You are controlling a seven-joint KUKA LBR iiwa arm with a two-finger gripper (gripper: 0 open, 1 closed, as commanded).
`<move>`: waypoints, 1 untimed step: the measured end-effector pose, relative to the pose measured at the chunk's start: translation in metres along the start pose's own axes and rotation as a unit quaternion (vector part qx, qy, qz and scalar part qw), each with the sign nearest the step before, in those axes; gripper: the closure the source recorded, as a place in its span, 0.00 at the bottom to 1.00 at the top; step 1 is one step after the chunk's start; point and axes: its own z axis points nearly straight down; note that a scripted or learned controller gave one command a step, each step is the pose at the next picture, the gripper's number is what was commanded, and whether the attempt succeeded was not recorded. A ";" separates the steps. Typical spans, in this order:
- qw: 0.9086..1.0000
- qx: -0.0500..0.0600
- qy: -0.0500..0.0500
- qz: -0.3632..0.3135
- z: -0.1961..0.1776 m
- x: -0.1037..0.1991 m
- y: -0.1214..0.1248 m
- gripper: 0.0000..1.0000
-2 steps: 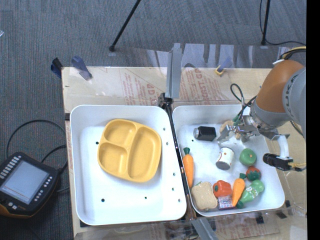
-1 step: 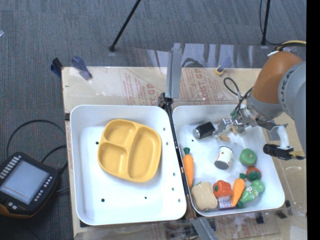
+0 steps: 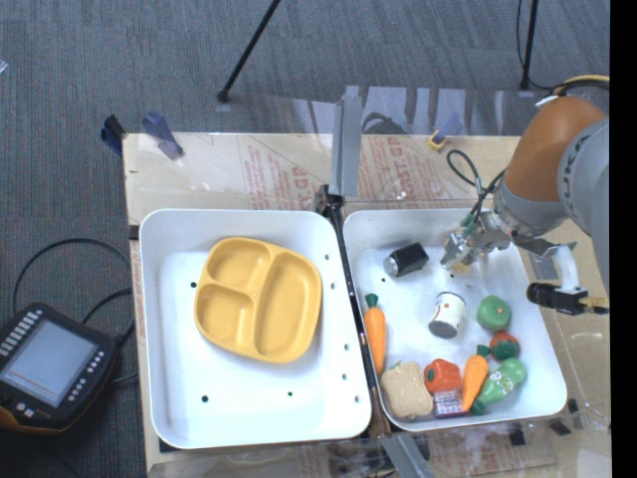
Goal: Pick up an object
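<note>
Two white bins: left bin (image 3: pixel 169 366) holds one yellow three-compartment plate (image 3: pixel 259 299); right bin (image 3: pixel 373 232) holds two carrots, black cylinder (image 3: pixel 405 259), white cup (image 3: pixel 448 314), green apple (image 3: pixel 493 313). Hand (image 3: pixel 466 247) over right bin, beside cylinder; grip state indiscernible.

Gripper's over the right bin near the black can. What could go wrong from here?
1. The gripper hangs between the black can and the white cup, above neither. Closing there would likely catch nothing.
2. The black can lies on its side, so a nudge may roll it away.
3. The toys in the right bin's near corner, such as the small carrot and red pepper, are touching. A grasp there may pinch two or jam.
</note>
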 end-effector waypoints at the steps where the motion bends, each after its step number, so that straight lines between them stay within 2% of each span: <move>1: 1.000 -0.004 0.000 0.016 -0.097 0.079 0.013 1.00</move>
